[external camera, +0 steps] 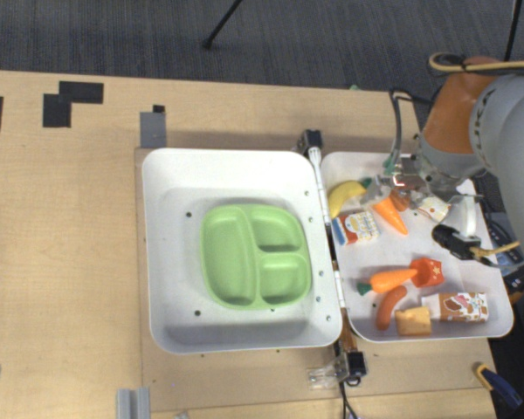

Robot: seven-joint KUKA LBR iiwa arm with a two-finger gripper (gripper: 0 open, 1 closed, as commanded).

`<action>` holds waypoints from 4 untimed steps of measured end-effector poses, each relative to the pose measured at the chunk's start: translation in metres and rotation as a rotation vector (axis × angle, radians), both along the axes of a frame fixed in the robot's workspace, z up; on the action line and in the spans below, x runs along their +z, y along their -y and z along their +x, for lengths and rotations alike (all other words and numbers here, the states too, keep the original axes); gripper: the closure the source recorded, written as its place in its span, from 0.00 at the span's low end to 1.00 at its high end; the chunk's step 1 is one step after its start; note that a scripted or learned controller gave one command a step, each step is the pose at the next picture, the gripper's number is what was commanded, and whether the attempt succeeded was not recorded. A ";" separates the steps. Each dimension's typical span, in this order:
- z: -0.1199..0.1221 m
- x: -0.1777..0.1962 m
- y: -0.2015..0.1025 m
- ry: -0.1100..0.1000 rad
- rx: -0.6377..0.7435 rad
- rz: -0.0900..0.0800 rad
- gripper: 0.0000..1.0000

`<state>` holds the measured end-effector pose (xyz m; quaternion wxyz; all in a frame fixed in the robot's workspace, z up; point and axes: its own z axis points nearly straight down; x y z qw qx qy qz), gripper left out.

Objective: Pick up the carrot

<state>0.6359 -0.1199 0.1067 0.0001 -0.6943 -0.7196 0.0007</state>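
Pincer (400, 190) sits low over the carrot (389, 215) in the right bin (498, 321) — lined up to grab, though can't tell if it's clenched.

We are looking at a robotics lab: a plywood desk (61, 234) bearing two white bins (170, 234), grey carpet (113, 16) beyond it, a stand's black legs (236, 11) on that carpet, cables (345, 391) at the desk edge, and toy food (393, 279) for test objects.
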 end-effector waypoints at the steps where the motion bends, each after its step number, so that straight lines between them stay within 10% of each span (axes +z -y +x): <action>1: 0.002 0.013 -0.001 0.006 0.006 -0.001 1.00; 2: 0.002 0.012 -0.001 0.005 0.007 -0.001 0.00; 3: 0.005 -0.022 -0.024 0.003 0.034 -0.001 0.00; 4: 0.006 -0.010 -0.024 0.007 0.038 -0.002 1.00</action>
